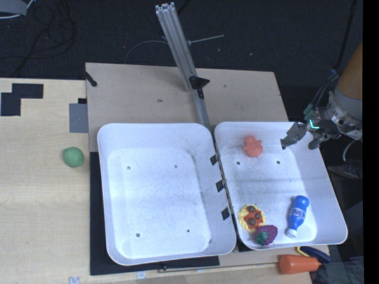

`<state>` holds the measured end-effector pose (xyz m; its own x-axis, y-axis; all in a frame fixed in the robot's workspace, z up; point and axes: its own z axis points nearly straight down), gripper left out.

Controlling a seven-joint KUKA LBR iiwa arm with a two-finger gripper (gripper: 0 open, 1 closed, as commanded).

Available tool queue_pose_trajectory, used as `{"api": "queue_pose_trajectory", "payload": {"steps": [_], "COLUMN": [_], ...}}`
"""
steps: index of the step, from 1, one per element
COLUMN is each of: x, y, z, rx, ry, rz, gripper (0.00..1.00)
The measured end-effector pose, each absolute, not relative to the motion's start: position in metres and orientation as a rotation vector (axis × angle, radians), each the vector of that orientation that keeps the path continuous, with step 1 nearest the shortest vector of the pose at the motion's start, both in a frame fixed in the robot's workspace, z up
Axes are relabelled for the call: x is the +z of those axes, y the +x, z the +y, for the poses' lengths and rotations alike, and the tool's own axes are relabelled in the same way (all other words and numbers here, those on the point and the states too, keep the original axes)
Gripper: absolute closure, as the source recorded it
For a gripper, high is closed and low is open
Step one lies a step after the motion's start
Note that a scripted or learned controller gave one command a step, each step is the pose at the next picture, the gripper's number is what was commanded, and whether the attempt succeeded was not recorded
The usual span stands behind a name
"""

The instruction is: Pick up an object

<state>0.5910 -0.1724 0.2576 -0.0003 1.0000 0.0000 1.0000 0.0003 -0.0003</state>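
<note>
Orange toy (253, 147), far end of right bin (331, 185): likely light, soft; grip midbody. Gripper (300, 136) open, holding nothing, just right.

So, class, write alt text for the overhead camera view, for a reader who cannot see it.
A grey robot arm's pincer hovers at the upper right edge of the right white bin, which holds an orange toy, a blue bottle, a yellow item and a purple one. A green ball lies on the bench left of the left bin.
</note>
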Motion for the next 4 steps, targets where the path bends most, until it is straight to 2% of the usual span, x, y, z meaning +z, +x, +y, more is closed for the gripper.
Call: {"api": "queue_pose_trajectory", "payload": {"steps": [1,4], "x": [0.258,0.124], "y": [0.591,0.594], "z": [-0.172,-0.158], "rx": [0.000,0.004], "ry": [-2.221,-2.219], "rz": [-2.222,-2.219], "gripper": [0.00,0.00]}}
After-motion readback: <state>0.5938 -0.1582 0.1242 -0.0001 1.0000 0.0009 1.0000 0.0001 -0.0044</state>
